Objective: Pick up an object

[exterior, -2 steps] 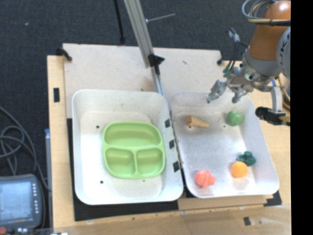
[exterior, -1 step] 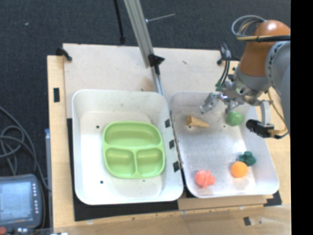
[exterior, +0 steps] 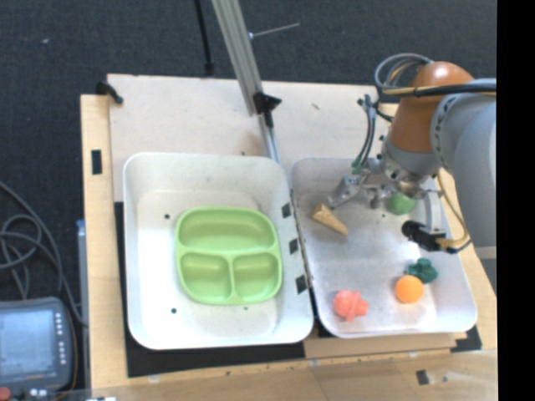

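Note:
My gripper (exterior: pixel 361 199) hangs low over the back of the right bin (exterior: pixel 380 320), open, with nothing between its fingers. A tan wedge (exterior: pixel 329 220) lies just below and left of the left fingertip (exterior: pixel 336 198), apart from it. A light green object (exterior: pixel 402 202) sits right beside the gripper on its right, partly hidden under the wrist. Toward the bin's front lie a red lumpy object (exterior: pixel 351 305), an orange ball (exterior: pixel 409 289) and a small dark green object (exterior: pixel 423 269).
The left bin (exterior: pixel 146 224) holds a green three-compartment tray (exterior: pixel 227 254). A slanted metal pole (exterior: pixel 242 53) rises from the bench behind the bins. The arm's black cable end (exterior: pixel 422 236) hangs over the right bin's right side.

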